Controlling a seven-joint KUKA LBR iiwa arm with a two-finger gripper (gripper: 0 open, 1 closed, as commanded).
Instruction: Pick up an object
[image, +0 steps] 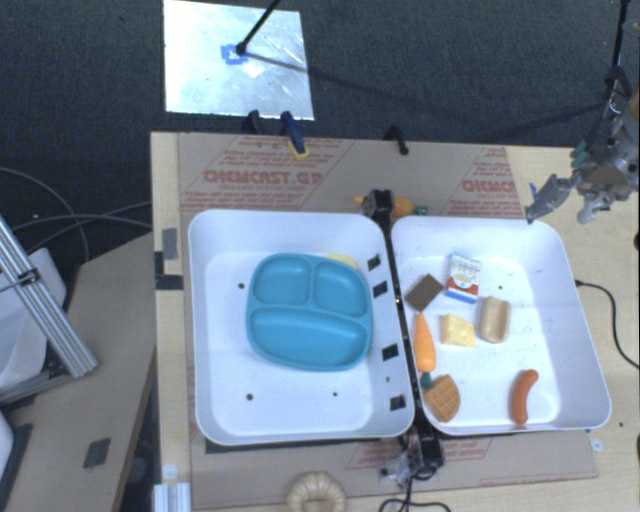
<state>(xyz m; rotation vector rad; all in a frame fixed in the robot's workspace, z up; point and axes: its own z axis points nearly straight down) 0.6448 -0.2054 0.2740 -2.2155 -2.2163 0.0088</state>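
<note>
Gripper: the gripper (563, 200) is seen at the right edge of the view, above the bench just beyond the far right corner of the right bin (560, 270). Two fingers are spread apart, with nothing between them.
Left bin: the left bin (215, 300) is occupied by a blue divided plate (310, 310), laid flat near its centre. A pale yellow item is partly hidden behind the plate's far edge; its kind cannot be told.
Right bin, far part: a small red, white and blue carton (462, 278) is found, with a brown square piece (424, 292) just beside it on the left.
Right bin, middle: a tan bread roll (494, 320) lies touching or nearly touching a yellow cheese wedge (458, 331). An orange carrot (425, 343) is placed along the inner wall.
Right bin, near part: a brown waffle-like cookie (441, 397) lies at the inner corner; a red sausage (522, 396) lies well apart, toward the outer wall.
Contact: none of the objects is touched by the gripper.
Bench: the two bins are set side by side on a cardboard sheet (260, 175).
</note>
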